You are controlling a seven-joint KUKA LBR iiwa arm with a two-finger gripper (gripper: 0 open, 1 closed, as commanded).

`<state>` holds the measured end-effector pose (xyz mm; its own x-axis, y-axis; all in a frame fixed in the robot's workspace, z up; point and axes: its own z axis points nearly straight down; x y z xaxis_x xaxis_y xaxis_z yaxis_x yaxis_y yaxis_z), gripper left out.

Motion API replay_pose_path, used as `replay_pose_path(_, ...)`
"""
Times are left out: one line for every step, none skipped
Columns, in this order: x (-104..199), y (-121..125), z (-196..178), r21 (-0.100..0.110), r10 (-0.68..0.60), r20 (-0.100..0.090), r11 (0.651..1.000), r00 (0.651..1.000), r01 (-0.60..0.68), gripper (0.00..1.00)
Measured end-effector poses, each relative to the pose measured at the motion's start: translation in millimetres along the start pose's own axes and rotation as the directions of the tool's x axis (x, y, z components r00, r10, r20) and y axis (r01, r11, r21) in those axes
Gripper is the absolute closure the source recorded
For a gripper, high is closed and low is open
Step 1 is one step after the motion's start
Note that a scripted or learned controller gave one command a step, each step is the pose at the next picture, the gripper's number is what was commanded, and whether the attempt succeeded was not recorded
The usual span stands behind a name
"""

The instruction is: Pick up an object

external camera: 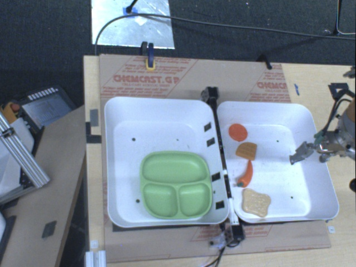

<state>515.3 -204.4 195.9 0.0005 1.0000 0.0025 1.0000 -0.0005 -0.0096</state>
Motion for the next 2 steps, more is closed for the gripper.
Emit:
replay_pose_path(0.3, 3.0, -5.7, -0.011, -0.003, 0.003, 1.000, 1.000, 0.003, 0.00)
replay_pose_path(4.9, -0.9, 55.3, -0.007, -0.002, 0.001, 1.000, 1.000, 0.002, 0.00)
